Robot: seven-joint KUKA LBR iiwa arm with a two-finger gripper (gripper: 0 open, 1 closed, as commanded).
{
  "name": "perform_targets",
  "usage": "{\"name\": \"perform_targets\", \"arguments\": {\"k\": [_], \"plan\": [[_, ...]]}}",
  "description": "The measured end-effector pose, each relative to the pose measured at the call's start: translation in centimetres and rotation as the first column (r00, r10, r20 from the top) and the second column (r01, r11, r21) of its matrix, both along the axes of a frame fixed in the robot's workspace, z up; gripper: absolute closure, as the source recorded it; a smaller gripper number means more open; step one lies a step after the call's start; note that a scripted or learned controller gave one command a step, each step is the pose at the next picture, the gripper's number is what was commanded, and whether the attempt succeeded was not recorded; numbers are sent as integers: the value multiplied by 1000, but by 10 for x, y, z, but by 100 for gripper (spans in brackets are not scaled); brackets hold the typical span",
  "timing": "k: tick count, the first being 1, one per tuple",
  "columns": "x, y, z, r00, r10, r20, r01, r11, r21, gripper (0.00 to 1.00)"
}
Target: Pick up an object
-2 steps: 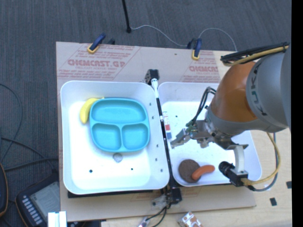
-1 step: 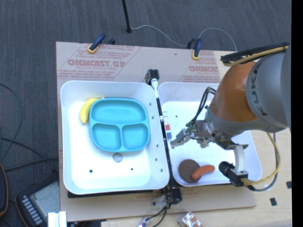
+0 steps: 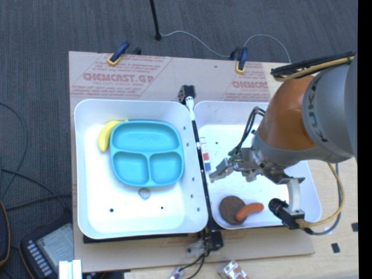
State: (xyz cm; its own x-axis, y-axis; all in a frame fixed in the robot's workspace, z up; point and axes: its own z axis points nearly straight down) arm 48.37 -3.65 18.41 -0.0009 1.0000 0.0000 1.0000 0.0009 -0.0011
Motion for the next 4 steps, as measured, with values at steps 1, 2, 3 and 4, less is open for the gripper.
{"name": "perform_targets", "arguments": {"k": [1,2,3,4], "plan": [[0,0,0,1000,0,0,0,1000,0,0],[0,0,0,1000,0,0,0,1000,0,0],[0,0,0,1000,0,0,0,1000,0,0],[0,0,0,1000,0,0,0,1000,0,0]]}}
